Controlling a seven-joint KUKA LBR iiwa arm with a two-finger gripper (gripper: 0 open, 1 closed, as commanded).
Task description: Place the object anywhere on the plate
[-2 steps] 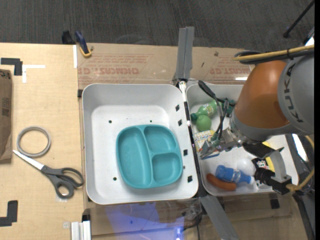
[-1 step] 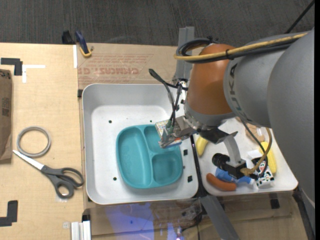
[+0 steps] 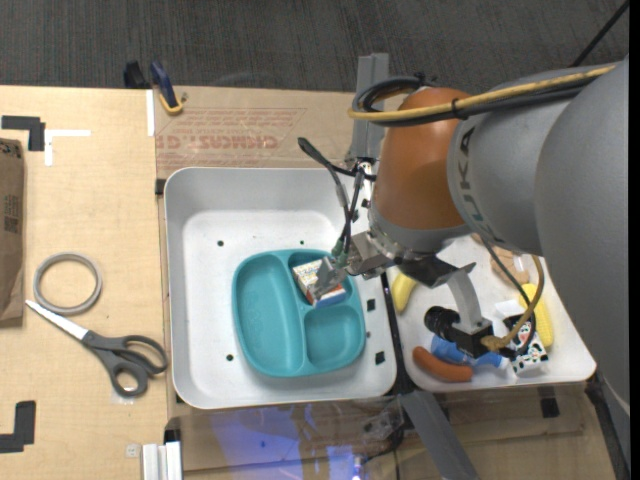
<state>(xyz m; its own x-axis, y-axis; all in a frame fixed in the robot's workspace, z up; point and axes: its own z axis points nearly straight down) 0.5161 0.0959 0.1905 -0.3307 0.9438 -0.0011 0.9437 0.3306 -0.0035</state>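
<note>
Reaching in from three o'clock and covering most of the right bin [image 3: 572,363]: arm [image 3: 520,168], grey, orange band above the wrist, angled down toward the view's centre. Beneath everything, bench [image 3: 90,198], topped with brown board, stretching out to nine o'clock. Two white bins side by side, edges touching: left bin [image 3: 200,268] at centre, right bin at four o'clock. Inside left bin, toward its five o'clock: plate [image 3: 270,328], teal, three compartments, flat on the bin floor. At nine o'clock edge of the view, brown bag [image 3: 10,228], cut off by the frame. On the board at eight o'clock of left bin, apart from it: scissors [image 3: 105,346], grey handles, blades pointing to ten o'clock. Just at their eleven o'clock, tape roll [image 3: 40,281], lying flat, near the blade tip. In right bin, at its six o'clock, sausage [image 3: 440,365], red-brown, close to the front wall. At that bin's nine o'clock, just beside the shared edge, banana [image 3: 402,290], partly under the arm. At its five o'clock corner, die [image 3: 530,358], white with black dots. Over plate's one o'clock corner: gripper [image 3: 337,268], pointing down and toward nine o'clock. Impossible to tell whether open or closed. Right at its tip, box [image 3: 322,286], small, white and red, tilted, within plate's outline at one o'clock, across the ridge between compartments. Resting on plate or held just above it: cannot tell.
</note>
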